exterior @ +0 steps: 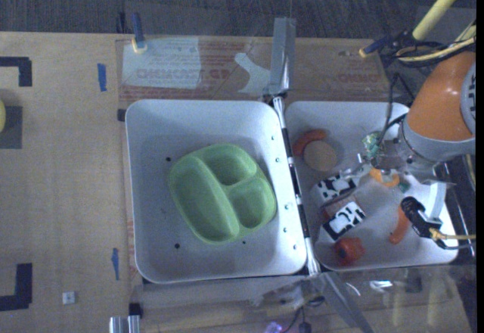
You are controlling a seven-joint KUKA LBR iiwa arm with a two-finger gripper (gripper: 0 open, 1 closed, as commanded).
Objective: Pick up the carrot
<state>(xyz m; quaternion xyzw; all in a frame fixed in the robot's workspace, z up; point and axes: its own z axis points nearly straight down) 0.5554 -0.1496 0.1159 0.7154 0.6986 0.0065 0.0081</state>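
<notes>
Gripper (382,166) aperture cannot be judged from above. Carrot (398,228) is seen lying near it; a neighbouring orange piece (387,178) could be seized instead if aim is offset.

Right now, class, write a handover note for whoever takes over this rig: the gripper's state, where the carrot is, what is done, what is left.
Gripper: over the far right part of the right bin; open or shut cannot be told.
Carrot: lying on that bin's floor near its right side, nearer the camera than the gripper and apart from it.
Done: nothing yet; the carrot is not picked up.
Left: bring the gripper over the carrot, grasp it, lift it.
</notes>
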